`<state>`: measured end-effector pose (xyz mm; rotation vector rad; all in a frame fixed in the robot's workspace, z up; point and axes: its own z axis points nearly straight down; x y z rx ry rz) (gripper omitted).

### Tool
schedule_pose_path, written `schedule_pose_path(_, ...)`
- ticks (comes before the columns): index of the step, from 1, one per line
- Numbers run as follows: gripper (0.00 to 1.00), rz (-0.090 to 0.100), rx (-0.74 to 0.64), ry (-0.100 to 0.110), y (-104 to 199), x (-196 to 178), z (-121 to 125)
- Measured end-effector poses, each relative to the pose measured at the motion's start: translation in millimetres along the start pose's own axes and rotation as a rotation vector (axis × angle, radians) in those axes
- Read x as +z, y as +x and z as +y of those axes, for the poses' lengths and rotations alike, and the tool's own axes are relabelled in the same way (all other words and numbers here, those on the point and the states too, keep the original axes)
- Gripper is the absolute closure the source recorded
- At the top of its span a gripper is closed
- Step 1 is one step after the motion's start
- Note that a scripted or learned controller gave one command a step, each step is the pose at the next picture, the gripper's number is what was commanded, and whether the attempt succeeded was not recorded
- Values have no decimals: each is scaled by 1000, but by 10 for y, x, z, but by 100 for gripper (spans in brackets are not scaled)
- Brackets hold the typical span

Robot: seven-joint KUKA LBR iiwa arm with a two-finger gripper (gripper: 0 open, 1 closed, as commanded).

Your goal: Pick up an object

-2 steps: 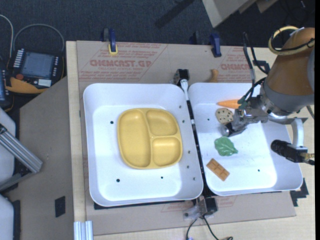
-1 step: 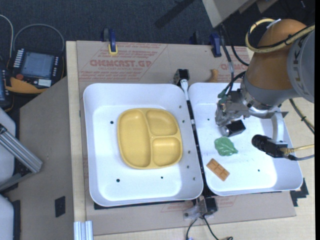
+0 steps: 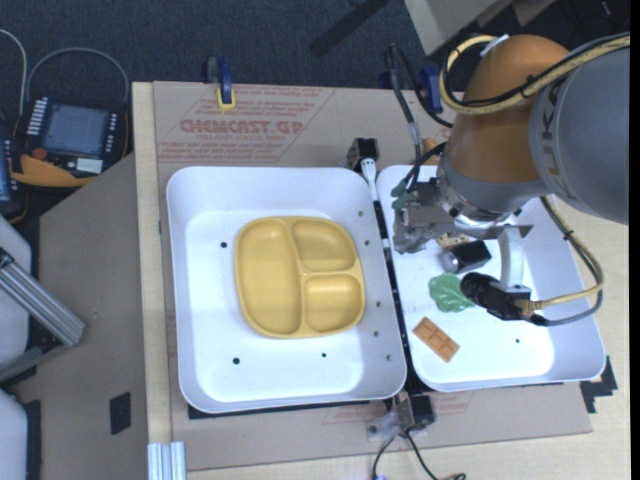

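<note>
Note that your gripper (image 3: 415, 230) sits low at the right bin's (image 3: 570, 363) left edge, finger state not discernible, while candidate picks, green piece (image 3: 447, 292) and brown waffle block (image 3: 435, 339), lie loose just beside, unheld

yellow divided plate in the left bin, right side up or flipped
Right side up: the yellow divided plate lies flat in the left bin, its three hollow compartments facing up.

Two white bins (image 3: 200, 368) sit side by side. The left one holds one yellow divided plate (image 3: 298, 274). The right one holds one green object (image 3: 448, 293), one brown block (image 3: 436, 339) and one dark cylinder (image 3: 468, 256).
</note>
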<state>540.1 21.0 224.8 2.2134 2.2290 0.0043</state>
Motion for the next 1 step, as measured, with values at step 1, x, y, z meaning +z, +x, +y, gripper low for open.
schedule_pose_path(1, 100, -1, 4, 5, 487, 101, -9)
